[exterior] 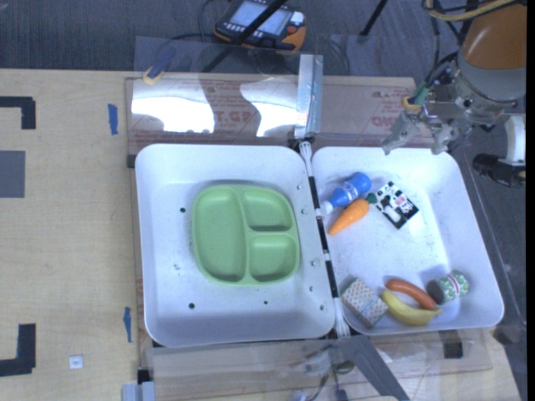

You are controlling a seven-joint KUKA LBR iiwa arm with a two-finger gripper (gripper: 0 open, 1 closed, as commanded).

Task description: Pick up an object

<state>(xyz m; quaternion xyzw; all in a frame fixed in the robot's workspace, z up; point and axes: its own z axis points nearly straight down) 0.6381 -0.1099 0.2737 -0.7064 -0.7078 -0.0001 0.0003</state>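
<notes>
The right bin (pixel 468 224) holds several small objects. A blue bottle (pixel 347 190) and an orange carrot (pixel 349 215) lie near its left wall, with a black-and-white patterned piece (pixel 395 205) beside them. Along the front lie a patterned box (pixel 364 301), a yellow banana (pixel 408 310), a red sausage (pixel 410 290) and a green-and-white roll (pixel 452 286). My gripper (pixel 416 145) hovers over the bin's back rim, up and to the right of the bottle. It is open, with nothing between its fingers.
The left bin (pixel 159 224) holds a green divided plate (pixel 247 234). A metal divider (pixel 309 98) stands at the back between the bins. A handheld device (pixel 259 22) lies behind the bench.
</notes>
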